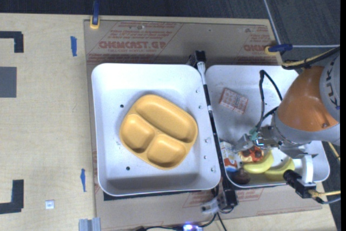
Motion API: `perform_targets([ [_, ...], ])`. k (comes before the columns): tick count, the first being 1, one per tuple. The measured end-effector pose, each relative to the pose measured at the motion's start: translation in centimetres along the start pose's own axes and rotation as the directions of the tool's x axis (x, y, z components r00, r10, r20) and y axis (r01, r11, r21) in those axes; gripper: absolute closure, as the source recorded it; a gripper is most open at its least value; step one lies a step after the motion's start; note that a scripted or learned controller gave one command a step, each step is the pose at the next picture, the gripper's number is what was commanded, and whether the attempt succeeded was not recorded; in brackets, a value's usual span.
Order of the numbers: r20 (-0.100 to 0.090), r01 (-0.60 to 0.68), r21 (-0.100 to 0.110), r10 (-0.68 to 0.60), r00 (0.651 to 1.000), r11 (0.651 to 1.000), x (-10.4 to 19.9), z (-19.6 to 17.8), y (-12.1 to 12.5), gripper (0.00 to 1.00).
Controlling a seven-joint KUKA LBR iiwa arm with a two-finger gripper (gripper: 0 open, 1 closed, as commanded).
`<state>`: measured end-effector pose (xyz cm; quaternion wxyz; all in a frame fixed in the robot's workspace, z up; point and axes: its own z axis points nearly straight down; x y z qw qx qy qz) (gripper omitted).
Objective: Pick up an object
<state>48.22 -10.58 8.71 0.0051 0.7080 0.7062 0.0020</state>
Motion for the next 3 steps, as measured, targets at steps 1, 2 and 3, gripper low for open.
perform_targets([
  [1,0.001,0.001,-0.003,-0.001,1.000,1.000,0.1,-0.9,0.1,1.00],
  [2,-0.005,0.005,0.008,-0.004,1.000,1.000,8.2,-9.8,2.5,1.00],
  [3,-0.005,0.002,0.011,-0.002,1.000,1.000,6.9,-10.2,-0.2,1.00],
])
